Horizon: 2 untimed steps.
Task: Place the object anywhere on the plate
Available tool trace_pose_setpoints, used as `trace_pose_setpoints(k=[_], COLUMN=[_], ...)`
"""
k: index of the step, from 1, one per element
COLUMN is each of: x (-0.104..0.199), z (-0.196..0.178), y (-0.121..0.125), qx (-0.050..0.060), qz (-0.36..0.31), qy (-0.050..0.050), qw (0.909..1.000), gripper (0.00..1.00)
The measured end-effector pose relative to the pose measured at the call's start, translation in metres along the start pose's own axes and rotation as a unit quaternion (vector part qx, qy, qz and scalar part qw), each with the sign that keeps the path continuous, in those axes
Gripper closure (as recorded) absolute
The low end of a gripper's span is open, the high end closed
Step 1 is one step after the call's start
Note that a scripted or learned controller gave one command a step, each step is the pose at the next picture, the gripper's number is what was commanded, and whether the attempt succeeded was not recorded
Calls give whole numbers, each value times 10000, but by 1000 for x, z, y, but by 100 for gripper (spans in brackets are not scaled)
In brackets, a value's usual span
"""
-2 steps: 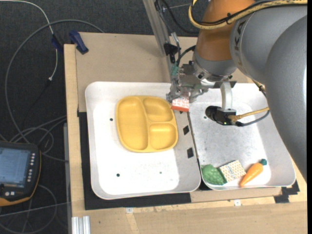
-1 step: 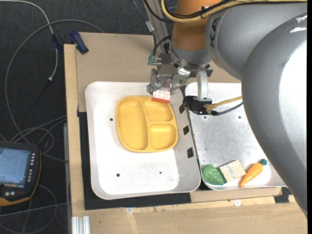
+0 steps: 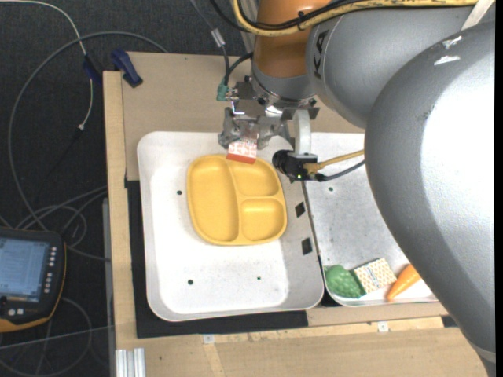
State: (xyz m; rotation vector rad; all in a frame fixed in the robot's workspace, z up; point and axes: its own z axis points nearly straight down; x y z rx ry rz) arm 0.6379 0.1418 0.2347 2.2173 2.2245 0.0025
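Where the dark floor meets the tan worktop (image 3: 173, 93) at nine o'clock, a grey handheld screen pendant with an orange rim (image 3: 27, 277) lies among thin cables, and a small blue clip (image 3: 126, 67) sits at the worktop's eleven o'clock corner. Next comes the left shallow white bin (image 3: 165, 234), which carries a yellow plastic plate with three compartments (image 3: 236, 200) in its upper half. At the plate's twelve o'clock rim hangs a small red and white packet (image 3: 243, 150), the task's object, pinched between the fingers of the tool (image 3: 244, 138); the metal fingers are clamped on the packet's top, and its lower edge is just above or touching the plate's far rim, which one I cannot tell. Above the tool the orange band and grey arm (image 3: 409, 124) fill the one to three o'clock area. The right shallow white bin (image 3: 346, 226) holds, at its five o'clock corner, a green lumpy item (image 3: 343, 281), a pale checked block (image 3: 374, 275) and an orange carrot-shaped piece (image 3: 402, 282), close together.
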Motion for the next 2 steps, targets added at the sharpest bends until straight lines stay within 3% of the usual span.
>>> trace_pose_setpoints(k=[1,2], x=[5,5], z=[12,11], y=[8,8], qx=[4,4], qz=[9,9], qy=[-6,-6], qw=[10000,10000], gripper=[100,0])
